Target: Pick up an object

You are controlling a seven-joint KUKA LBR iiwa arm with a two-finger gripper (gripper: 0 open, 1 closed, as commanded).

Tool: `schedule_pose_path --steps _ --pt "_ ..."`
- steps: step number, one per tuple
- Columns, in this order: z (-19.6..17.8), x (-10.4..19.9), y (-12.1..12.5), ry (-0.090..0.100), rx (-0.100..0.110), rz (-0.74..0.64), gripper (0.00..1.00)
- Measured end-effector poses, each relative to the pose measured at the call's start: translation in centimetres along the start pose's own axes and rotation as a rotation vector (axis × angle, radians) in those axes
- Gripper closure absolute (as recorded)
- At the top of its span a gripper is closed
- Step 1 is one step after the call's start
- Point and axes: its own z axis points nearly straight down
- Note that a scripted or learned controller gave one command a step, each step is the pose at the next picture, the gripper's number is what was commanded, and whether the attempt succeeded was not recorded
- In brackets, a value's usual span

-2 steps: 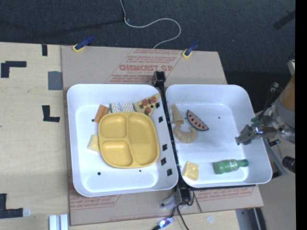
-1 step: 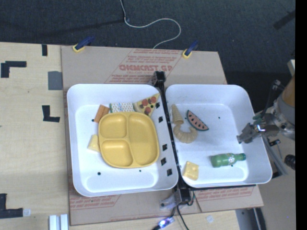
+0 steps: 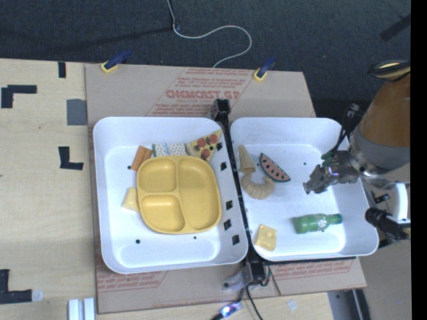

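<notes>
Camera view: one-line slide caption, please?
Gripper hovers over right bin near green bottle and watermelon slice.

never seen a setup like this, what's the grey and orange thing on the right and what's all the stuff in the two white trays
That is a robot arm with a two-finger gripper, reaching in from the right. One fixed camera looks down on the bench at a slant. The left bin has a yellow divided plate with small toy food pieces around its upper and left edges. The right bin has a watermelon slice, a beige ring-shaped piece, a green bottle lying on its side and a yellow cheese-like piece. The gripper hovers above the right bin; nothing shows between its fingers.
</notes>
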Motion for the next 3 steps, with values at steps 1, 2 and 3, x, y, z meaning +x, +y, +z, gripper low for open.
schedule_pose_path --steps 1,2,3 --pt "0.8 5.3 2.8 0.000 0.000 0.000 1.00" --pt "-0.1 9.4 5.9 -0.001 -0.003 0.000 1.00" --pt "-1.3 14.6 8.5 0.000 -0.003 -0.001 1.00"
